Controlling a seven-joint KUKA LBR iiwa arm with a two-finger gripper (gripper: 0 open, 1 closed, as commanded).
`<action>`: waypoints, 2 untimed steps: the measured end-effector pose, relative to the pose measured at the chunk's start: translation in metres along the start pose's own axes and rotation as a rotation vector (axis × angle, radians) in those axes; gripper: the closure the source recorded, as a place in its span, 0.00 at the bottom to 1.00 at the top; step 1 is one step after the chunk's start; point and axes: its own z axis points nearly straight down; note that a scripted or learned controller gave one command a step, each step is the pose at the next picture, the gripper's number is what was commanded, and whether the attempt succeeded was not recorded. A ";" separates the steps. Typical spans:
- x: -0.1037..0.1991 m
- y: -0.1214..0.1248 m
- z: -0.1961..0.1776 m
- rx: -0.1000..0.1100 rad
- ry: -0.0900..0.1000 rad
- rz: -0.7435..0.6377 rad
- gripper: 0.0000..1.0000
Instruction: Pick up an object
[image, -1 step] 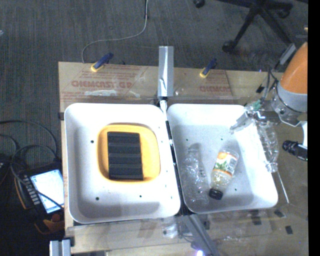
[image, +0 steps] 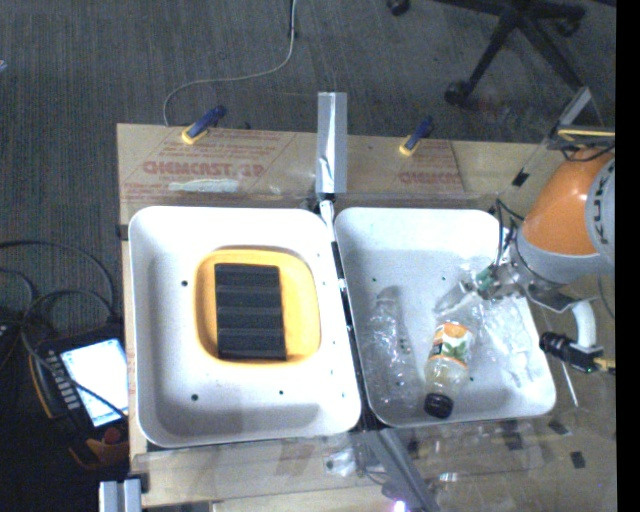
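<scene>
Orange-labelled bottle (image: 447, 362) just left of, below the gripper (image: 492, 281)

The arm (image: 575, 215) is cut off at the right edge, and its end effector (image: 487, 280) blurs into clear plastic (image: 500, 320).

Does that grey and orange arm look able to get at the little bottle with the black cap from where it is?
Probably yes. The bottle with the black cap lies uncovered in the right bin, the arm is at that bin's right edge, and nothing lies over it. Clear crumpled plastic sits close beside it, though.
</scene>
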 end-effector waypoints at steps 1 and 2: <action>0.001 0.000 -0.008 0.001 0.002 0.000 1.00; 0.045 -0.005 -0.072 0.006 -0.005 0.049 1.00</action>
